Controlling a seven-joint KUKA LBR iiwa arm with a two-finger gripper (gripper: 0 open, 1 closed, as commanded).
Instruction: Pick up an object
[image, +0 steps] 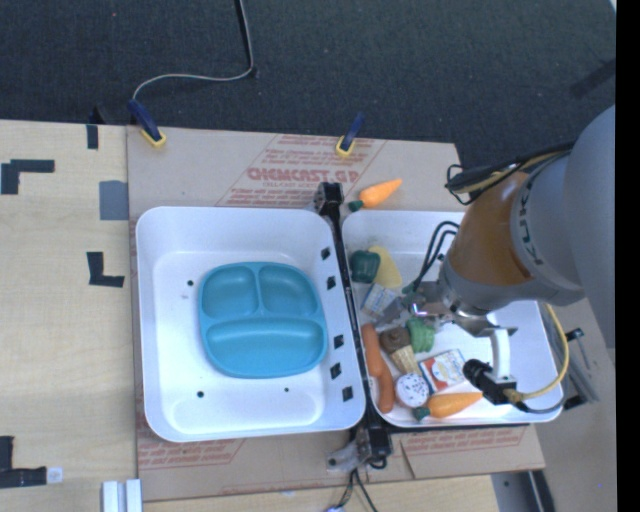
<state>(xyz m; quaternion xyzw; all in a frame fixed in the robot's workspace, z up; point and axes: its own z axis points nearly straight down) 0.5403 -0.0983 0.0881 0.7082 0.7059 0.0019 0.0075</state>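
Low, pincer (418, 312) amid toys (400, 350) (right bin (540, 415))

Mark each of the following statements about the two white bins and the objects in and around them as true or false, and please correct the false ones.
1. A blue divided plastic plate lies in the left white bin. True.
2. The grey arm with the orange band reaches over the left bin. False: it is over the right white bin.
3. An orange toy carrot lies on the cardboard outside both bins. True.
4. The blue plate is in one undivided piece. False: it has three compartments.
5. Another orange toy carrot lies near the front edge of the right bin. True.
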